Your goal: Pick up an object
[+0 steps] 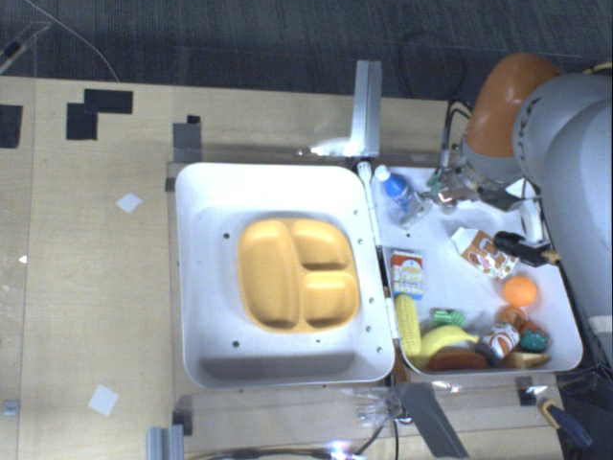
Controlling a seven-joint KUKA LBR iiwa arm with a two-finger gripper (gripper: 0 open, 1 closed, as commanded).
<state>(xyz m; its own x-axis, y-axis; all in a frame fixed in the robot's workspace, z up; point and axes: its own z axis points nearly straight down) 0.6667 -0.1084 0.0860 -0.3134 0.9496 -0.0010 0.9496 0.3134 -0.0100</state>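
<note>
The right bin holds several small items. A blue and white bottle lies at its far left corner. My gripper hangs low over the bin's far end, just right of the bottle, with nothing visibly held. A red and white carton lies by the left wall, and a yellow corn cob sits below it. An orange and white packet and an orange ball lie to the right. A banana, a green piece and a small can crowd the near end.
The left bin holds a yellow divided plate in its middle. The grey arm with its orange band fills the upper right, above the right bin's far corner. A metal post stands behind the wall between the bins.
</note>
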